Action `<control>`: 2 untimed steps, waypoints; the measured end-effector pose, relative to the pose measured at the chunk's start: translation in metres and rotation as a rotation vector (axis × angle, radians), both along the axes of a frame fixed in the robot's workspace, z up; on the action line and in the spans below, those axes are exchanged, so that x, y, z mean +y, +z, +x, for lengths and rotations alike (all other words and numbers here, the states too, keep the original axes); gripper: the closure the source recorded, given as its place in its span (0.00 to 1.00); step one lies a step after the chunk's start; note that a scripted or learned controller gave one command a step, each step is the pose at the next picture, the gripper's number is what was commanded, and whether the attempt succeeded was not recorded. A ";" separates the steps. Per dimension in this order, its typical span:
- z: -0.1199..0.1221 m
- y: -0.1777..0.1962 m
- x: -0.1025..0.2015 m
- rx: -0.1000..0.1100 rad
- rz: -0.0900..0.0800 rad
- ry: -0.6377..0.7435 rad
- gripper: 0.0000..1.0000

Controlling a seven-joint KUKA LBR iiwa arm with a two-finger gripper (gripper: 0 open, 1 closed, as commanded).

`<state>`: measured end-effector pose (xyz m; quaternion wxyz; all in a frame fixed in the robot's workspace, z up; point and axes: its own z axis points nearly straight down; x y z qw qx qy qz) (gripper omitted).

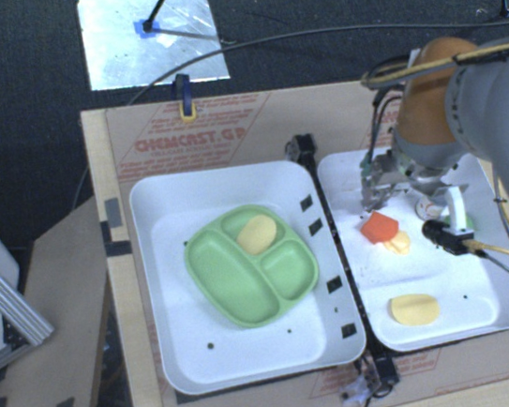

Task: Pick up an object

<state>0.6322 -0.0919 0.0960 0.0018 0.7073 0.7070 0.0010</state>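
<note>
Two white bins sit side by side on the bench. The arm comes in from the right, its grey body and orange band covering the right bin's far right corner and part of its right rim. The gripper hangs low over the far half of that bin, but it is a dark tangle of metal and cable from this angle — whether it is wide or narrow, or holds anything, I cannot tell. Just beside it, toward the bin's middle, lies an orange block, with a small yellow piece touching its near side; where one ends and the other begins is hard to make out. A yellow oval lies apart near the bin's near edge. In the left bin a green tray sits at the centre — a yellow lump rests in its far compartment.
</note>
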 end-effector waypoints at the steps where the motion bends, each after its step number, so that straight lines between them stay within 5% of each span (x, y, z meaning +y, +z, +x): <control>1: 0.008 0.047 0.005 -0.002 0.000 0.005 1.00; 2: 0.002 0.095 0.006 -0.002 0.001 0.005 1.00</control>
